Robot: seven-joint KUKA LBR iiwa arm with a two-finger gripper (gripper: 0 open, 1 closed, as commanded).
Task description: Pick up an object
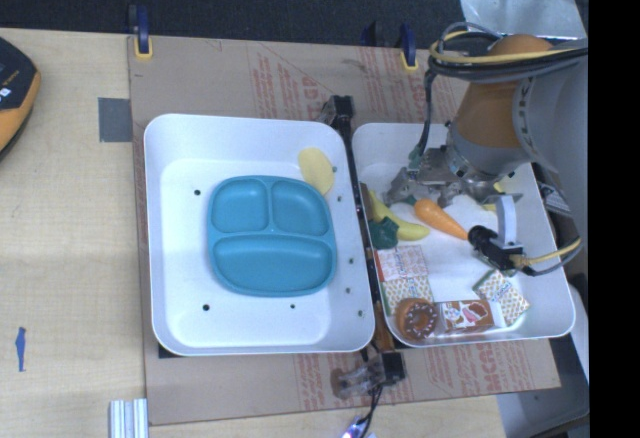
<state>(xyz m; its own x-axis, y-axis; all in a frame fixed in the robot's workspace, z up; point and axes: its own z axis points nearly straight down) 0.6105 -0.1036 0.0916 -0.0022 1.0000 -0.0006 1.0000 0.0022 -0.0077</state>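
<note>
My gripper point(432, 188) hangs low over the back of the right bin point(556, 318), under the grey arm with its orange band. Just in front of it lies an orange carrot point(446, 219), its thick end close below the gripper; whether the two touch is unclear. To the carrot's left sit a yellow toy piece point(406, 229) and a green one point(384, 234). Small printed cartons point(403, 267) and a brown round cookie point(415, 318) lie toward the bin's front. I see nothing lifted off the bin floor.
The left bin point(160, 226) holds a blue divided plate point(272, 233) and a pale yellow piece point(316, 169) at its back right. A divider rail point(355, 216) runs between the bins. Cables point(520, 261) trail from the arm over the right bin.
</note>
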